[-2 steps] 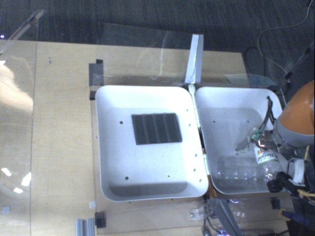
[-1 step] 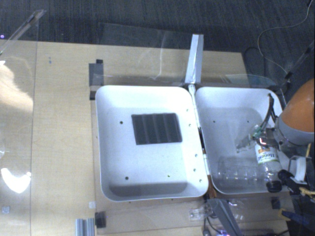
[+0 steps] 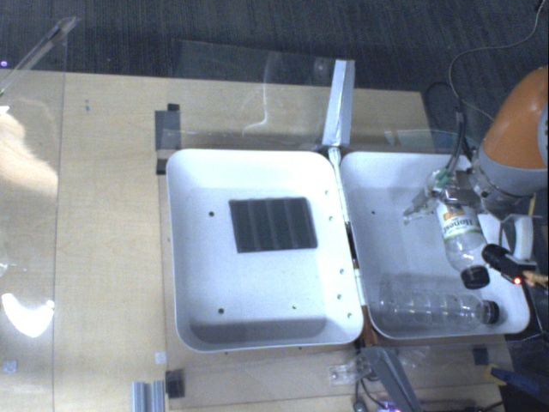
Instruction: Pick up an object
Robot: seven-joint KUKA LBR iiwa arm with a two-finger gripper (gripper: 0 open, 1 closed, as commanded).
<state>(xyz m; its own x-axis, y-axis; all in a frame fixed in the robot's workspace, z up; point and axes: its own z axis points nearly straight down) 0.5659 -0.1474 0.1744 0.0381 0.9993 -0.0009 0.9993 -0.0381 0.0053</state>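
Item: clear plastic bottle w/ label (image 3: 459,234), black cap toward near edge. Loc: right bin (image 3: 377,187), far-right part, lying at a slant just under the arm's wrist. Looks slightly raised or tipped, but can't confirm it's off the bin floor.

Item: 2nd clear bottle (image 3: 433,305), larger, ribbed, black cap to the right. Loc: same bin, lying flat along near wall, just below the 1st bottle. Prob. rolled there and settled against the wall.

Tool (image 3: 450,197): at the labelled bottle's upper end, near its shoulder. Whether spread or pinching the bottle: can't tell, the parts blur into the clear plastic and glare. Grasp unconfirmed.

Arm (image 3: 519,136): grey w/ orange band, reaching in from right, over the bin's far-right corner.

Left bin (image 3: 197,256): white, shallow, holds a dark ribbed rectangular pad (image 3: 273,225) lying flat near centre.

Bench (image 3: 94,230): light wood, both bins side by side, touching at the middle divider. Clear panels (image 3: 257,93) stand along far edge, likely to keep items from leaving.
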